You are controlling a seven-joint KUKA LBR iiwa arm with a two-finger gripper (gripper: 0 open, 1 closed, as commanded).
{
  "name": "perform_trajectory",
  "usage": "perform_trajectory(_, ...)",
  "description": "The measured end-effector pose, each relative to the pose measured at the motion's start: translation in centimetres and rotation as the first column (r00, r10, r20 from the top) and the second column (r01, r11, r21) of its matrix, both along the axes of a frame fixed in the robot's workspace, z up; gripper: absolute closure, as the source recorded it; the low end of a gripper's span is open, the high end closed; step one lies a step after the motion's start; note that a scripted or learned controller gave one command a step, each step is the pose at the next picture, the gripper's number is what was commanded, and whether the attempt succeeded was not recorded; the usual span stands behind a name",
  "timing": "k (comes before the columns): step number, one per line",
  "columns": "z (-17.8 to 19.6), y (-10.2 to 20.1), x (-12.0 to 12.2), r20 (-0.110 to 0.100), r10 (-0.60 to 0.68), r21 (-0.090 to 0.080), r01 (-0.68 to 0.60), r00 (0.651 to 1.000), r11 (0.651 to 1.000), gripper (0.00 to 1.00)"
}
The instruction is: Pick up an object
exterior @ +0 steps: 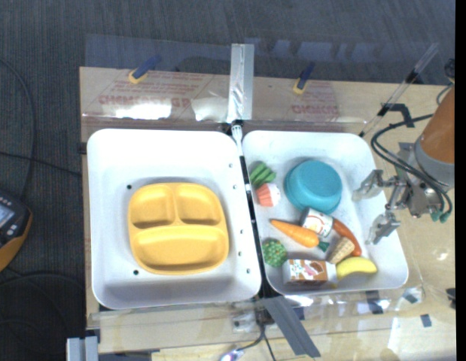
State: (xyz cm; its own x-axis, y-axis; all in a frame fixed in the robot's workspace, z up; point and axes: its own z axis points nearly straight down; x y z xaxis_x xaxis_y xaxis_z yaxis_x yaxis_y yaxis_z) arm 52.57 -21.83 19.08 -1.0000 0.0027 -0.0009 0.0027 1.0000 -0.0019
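At the lower right of the frame, the right bin [383, 273] holds a small carton [306, 271] beside a banana [356, 267] along its bottom edge; just above lie a broccoli floret [274, 253], a carrot [295, 233] and a small can [317, 222]; higher sits a teal bowl [314, 186]; the gripper [376, 205] hovers at the bin's right rim, fingers spread, pinching nothing; the left bin [105, 201] carries a yellow divided tray [177, 227].

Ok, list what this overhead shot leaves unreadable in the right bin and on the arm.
- Arm: cut off by the camera view's right edge.
- Small carton: label print too small to read.
- Item under the carrot and beside the blue bowl: partly covered, identity unclear.
- Gripper: fingers spread over the right bin's edge, nothing between them.
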Motion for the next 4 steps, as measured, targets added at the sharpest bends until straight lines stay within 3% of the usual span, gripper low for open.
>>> perform_trajectory(1, -10.0, 4.4, -0.1, 0.009, 0.198, -0.005, -0.198, 0.980, 0.980, 0.00)
perform_trajectory(2, -8.9, 4.5, 0.1, 0.012, 0.200, -0.009, -0.200, 0.980, 0.980, 1.00)
perform_trajectory(3, 5.6, 1.6, 1.3, 0.002, 0.189, -0.001, -0.189, 0.982, 0.982, 1.00)
perform_trajectory(4, 5.6, 1.6, 1.3, 0.002, 0.189, 0.000, -0.189, 0.982, 0.982, 0.00)
